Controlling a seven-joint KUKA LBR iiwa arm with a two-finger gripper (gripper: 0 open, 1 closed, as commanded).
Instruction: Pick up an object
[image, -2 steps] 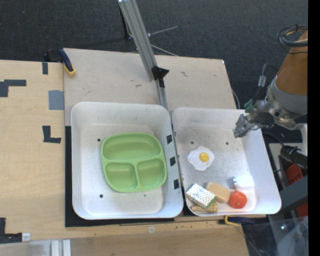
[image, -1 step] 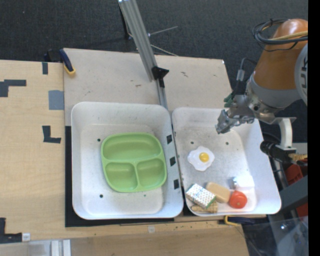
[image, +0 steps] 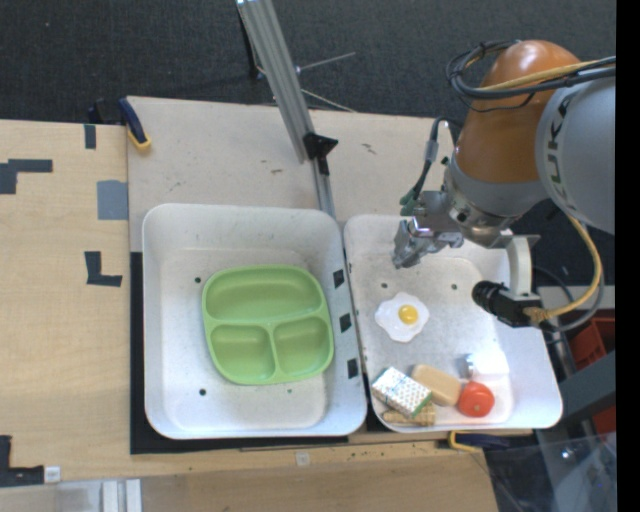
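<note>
The tool (image: 408, 248) hangs over the upper part of the right bin (image: 530, 400); whether it is apart or together cannot be told, and nothing shows in it. Below it, mid-bin, lies a round fried egg (image: 402, 318) with no clear long axis. Along the bin's lower edge sit a small carton (image: 402, 392) and a tan block (image: 438, 384), each running upper left to lower right, and a tomato (image: 477, 400). A green divided plate (image: 268, 323) lies in the left bin (image: 160, 300).
</note>
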